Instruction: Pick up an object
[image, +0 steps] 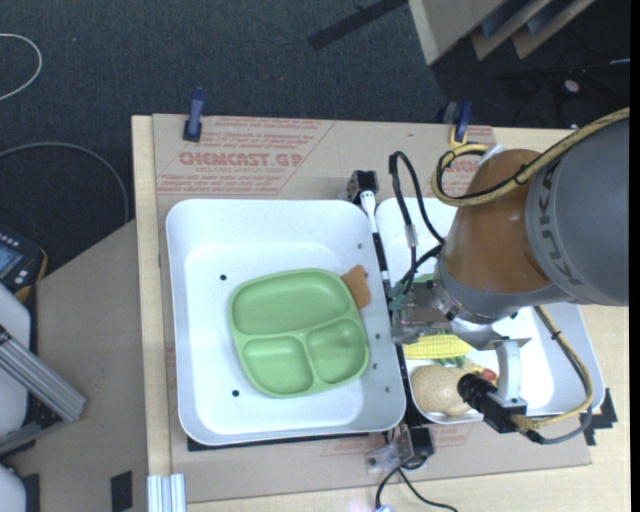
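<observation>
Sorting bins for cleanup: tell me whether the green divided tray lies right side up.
Right side up: the green divided tray lies flat in the left bin, its three compartments facing upward.

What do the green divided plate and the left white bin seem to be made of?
The green three-compartment plate looks like moulded plastic with a matte finish: even colour, soft rounded ridges, no sharp glare. The shallow left white bin also seems to be plastic, smooth and slightly glossy, with rounded corners, though coated metal cannot be excluded.

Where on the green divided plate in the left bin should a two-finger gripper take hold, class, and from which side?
Probably the plate's raised outer rim, from straight above, one finger inside and one outside. It lies flat in the left bin, so no side edge is exposed. The rim nearest the arm's side, by the small brown piece, looks reachable.
</observation>
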